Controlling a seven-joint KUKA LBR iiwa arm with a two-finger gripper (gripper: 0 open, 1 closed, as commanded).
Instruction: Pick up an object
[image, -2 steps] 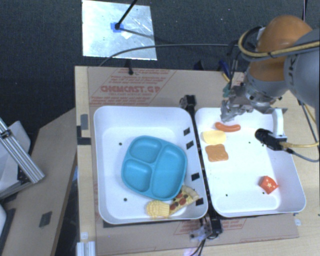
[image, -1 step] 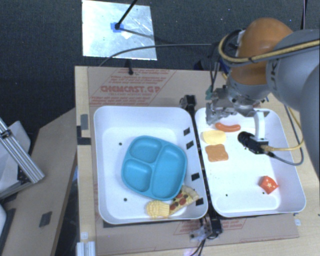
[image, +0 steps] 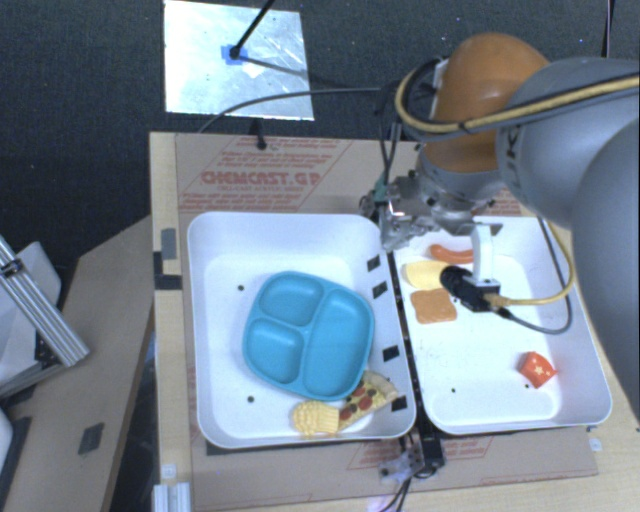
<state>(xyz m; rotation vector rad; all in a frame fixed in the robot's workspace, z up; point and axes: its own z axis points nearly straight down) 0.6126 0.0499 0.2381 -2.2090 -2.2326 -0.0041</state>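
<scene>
My gripper (image: 398, 232) hangs low over the far left corner of the right bin (image: 505, 405), by the wall between the two bins. Just to its right lie an orange-red sausage (image: 452, 254), a pale yellow slab (image: 422, 275) and an orange-brown square slice (image: 434, 306). A small red block (image: 537, 369) sits near the bin's right side. Nothing can be seen held by the gripper, whose tip is hidden under the wrist.
The left bin (image: 215, 260) holds a blue divided plate (image: 308, 333) in its middle, with a yellow corn cob (image: 313, 418) and a pizza slice (image: 368, 396) at its front edge. The arm's grey body covers the right bin's far right corner.
</scene>
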